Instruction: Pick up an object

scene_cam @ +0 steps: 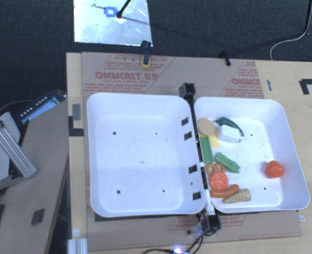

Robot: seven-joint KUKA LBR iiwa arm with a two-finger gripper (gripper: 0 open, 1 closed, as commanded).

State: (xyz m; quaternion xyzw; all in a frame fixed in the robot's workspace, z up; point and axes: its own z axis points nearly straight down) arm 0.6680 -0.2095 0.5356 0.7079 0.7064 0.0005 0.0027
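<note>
Camera view from above: we record the right bin [257,142] holding toy foods clustered by its left wall: bun [206,126], green pepper [227,161], sausage [225,190], cone [237,196]. We log a red tomato [274,169] apart, near the right wall; the left bin [140,155] sits alongside.

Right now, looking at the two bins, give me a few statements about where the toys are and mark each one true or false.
1. All the toys lie in the right bin. True.
2. The red tomato touches the cone. False: it sits alone near the right wall.
3. The cone lies next to the sausage. True.
4. The green pepper sits in the left bin. False: it is in the right bin.
</note>
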